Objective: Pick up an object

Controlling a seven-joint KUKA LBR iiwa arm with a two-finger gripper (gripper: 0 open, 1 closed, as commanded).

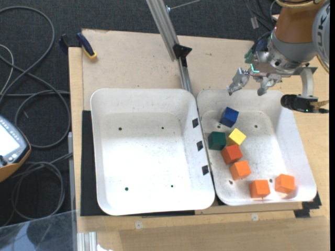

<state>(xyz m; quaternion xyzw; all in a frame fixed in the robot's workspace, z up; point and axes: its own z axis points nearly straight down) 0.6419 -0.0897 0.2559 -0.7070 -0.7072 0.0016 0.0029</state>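
My gripper (246, 88) hangs above the far rim of the right bin (298, 140), its two fingers spread open with nothing between them. Below it in that bin lie a blue cube (229, 116), a yellow cube (236, 136), a dark green cube (217, 140) and several orange cubes (231, 153), the last ones near the front edge (285, 183). The blue cube is the nearest to the gripper, a short way toward the front.
The left bin (104, 156) lies beside the right one, with a metal pole (165, 22) slanting up from the gap between them. A blue-and-yellow tool (87, 46) lies at the bench's far left corner. Cables trail on the floor at left.
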